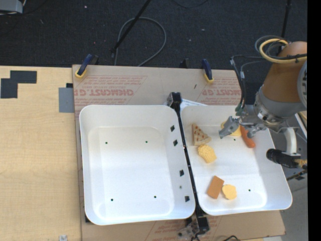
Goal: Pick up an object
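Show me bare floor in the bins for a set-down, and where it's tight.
Free: the left bin, wall to wall. In the right bin, the near right corner beyond the yellow piece and orange block. Crowded: by the divider, around the wedge and corn, and the far side under the end effector beside the carrot.

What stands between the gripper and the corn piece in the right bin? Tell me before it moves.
Nothing visible does. The gripper hangs over the right bin, up and to the right of the corn piece, with bare white floor between them. The cracker wedge lies just above the corn, off to the side of that line.
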Controlling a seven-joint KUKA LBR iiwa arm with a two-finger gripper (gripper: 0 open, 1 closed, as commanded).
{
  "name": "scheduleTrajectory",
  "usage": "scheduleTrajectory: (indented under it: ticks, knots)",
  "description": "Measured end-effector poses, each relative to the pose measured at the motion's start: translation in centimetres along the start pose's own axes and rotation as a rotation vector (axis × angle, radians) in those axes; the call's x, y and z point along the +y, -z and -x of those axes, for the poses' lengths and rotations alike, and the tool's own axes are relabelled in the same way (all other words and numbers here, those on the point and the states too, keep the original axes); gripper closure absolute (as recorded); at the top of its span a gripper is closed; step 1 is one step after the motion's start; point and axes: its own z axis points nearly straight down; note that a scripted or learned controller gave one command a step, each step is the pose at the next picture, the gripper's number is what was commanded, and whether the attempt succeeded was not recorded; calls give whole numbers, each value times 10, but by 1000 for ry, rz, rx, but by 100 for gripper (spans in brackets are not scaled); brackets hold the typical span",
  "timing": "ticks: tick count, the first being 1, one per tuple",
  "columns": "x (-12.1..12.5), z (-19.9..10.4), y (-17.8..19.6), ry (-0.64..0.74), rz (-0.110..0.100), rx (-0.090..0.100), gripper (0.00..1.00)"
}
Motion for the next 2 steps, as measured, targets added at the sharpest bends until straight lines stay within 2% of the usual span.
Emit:
scheduleTrajectory:
  ticks: [1,2]
  knots:
    - [-20,-36,-110,1,-10,2,0]
    - [-18,-33,-94,-2,-1,0,100]
